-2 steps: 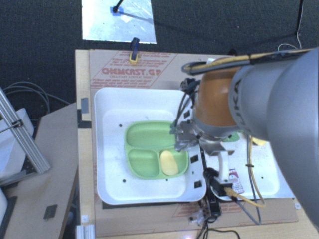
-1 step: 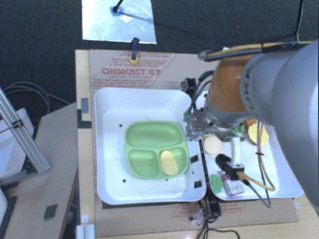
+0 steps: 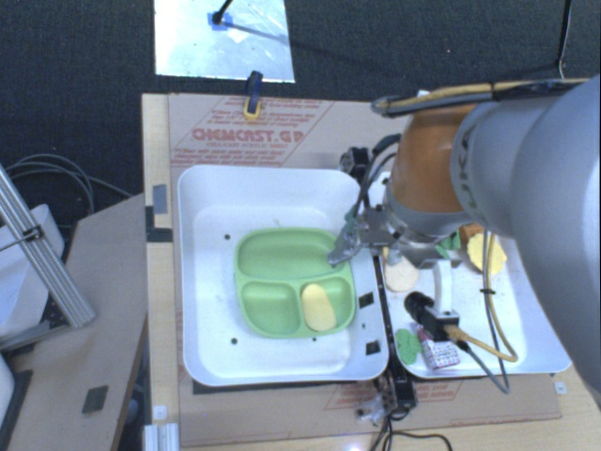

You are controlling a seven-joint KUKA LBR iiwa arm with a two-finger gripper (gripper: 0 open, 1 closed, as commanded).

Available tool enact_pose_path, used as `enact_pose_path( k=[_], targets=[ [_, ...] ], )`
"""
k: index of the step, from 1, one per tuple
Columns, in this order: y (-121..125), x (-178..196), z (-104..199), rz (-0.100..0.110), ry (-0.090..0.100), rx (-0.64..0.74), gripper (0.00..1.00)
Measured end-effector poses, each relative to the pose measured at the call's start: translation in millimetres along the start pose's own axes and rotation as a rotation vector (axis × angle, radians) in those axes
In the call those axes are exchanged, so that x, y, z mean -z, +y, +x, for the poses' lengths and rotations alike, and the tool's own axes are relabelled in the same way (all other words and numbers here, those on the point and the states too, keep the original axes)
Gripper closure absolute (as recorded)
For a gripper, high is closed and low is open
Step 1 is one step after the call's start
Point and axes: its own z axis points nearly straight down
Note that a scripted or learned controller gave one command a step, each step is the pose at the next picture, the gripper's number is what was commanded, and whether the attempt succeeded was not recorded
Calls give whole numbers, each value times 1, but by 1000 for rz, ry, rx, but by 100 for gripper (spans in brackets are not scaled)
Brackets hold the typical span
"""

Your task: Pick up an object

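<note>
A green divided plate (image 3: 282,285) lies in the left bin (image 3: 211,252). A pale yellow, egg-shaped object (image 3: 318,306) rests in the plate's near right compartment. My gripper (image 3: 342,251) hangs low over the plate's right rim, just beyond the yellow object and apart from it. In the right bin (image 3: 535,336), a yellow item (image 3: 487,250) and a beige round piece (image 3: 401,277) peek out from under the arm. A small green item (image 3: 408,344) and a pinkish packet (image 3: 440,353) lie near that bin's front left corner. The arm hides much of the right bin.
The two bins meet along a dark divider (image 3: 383,313) just right of the plate. A shiny metal sheet (image 3: 223,26) lies on the dark floor beyond the bench. A yellow-and-black clamp (image 3: 254,97) sits at the board's far edge.
</note>
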Motion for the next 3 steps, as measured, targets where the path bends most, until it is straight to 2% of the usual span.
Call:
enact_pose_path(
  k=[1, 2, 3],
  targets=[
    [23, 1, -82, -3, -3, -8, 0],
    [-34, -85, -220, 8, -3, -15, 0],
    [-21, 56, -121, -12, 1, 11, 0]
  ],
)
